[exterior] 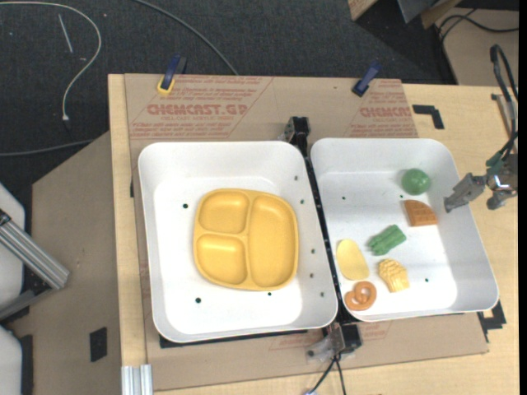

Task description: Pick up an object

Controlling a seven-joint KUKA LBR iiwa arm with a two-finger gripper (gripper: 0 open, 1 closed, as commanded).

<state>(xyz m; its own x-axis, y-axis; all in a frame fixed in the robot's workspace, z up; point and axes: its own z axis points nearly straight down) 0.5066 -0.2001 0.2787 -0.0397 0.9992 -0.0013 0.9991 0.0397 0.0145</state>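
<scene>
Approach step — your gripper hangs at the right bin's right edge, finger state indeterminable; next, move inward over the green ball; then descend.

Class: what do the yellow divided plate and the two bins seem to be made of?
Yellow divided plate: likely moulded plastic, smooth with a soft sheen and rounded compartment ridges. Left bin and right bin: probably thin white plastic, matte, with rounded formed corners.
</scene>
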